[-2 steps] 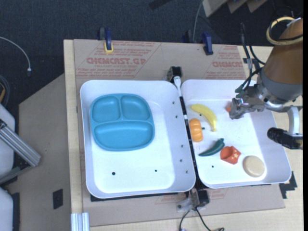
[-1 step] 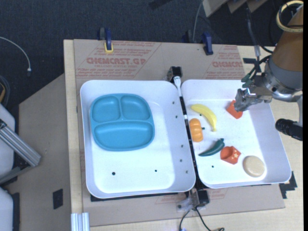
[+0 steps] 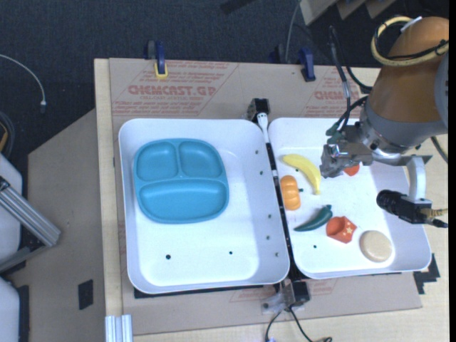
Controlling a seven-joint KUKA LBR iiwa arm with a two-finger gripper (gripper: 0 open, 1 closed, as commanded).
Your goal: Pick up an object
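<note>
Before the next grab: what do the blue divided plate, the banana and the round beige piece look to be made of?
Blue divided plate: probably moulded plastic, one even colour, matte with soft rounded ridges.
Banana: likely toy plastic or rubber, uniform yellow and smooth with no markings.
Round beige piece: unclear, perhaps plastic or foam play food; pale, dull surface with no clear shine.

A: Where's open floor in the right white plastic bin (image 3: 406, 262)?

B: Its front-left corner. The yellow banana (image 3: 302, 170), small orange pumpkin (image 3: 289, 192), dark green pepper (image 3: 314, 219), red pepper (image 3: 341, 229) and beige round cookie (image 3: 375, 246) crowd the middle.
</note>
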